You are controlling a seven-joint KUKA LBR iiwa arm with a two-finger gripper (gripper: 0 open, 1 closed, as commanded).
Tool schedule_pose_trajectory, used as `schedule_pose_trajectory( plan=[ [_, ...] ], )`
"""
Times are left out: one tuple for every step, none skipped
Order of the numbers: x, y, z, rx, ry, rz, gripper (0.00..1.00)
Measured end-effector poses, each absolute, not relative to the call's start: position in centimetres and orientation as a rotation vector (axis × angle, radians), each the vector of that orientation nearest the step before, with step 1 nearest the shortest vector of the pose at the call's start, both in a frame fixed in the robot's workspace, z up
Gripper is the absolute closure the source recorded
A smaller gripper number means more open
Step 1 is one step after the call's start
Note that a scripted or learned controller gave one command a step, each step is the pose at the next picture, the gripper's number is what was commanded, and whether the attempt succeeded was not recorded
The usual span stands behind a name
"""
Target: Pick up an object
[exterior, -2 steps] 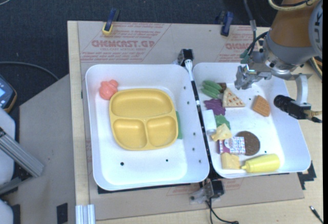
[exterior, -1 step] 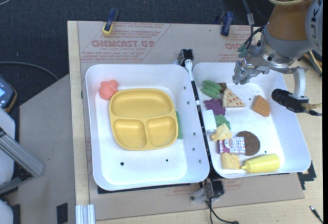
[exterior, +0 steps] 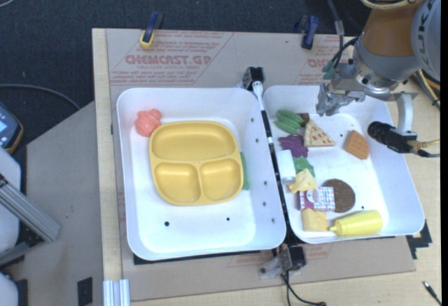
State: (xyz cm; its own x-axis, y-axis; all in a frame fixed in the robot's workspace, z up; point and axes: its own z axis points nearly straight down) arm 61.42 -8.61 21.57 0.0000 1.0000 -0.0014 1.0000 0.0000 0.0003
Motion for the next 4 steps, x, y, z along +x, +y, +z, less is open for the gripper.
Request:
schedule_pose_trajectory(
  plan=[
    [60.9, -8.7, 23.2, 2.218, 2.218, 0.004, 1.00],
    [61.3, -7.8, 23.5, 2.217, 2.221, 0.003, 1.00],
    [61.3, -8.7, 21.6, 2.225, 2.222, -0.004, 1.00],
    [60.6, -8.6, 22.0, 2.224, 2.221, -0.003, 1.00]
  ],
)
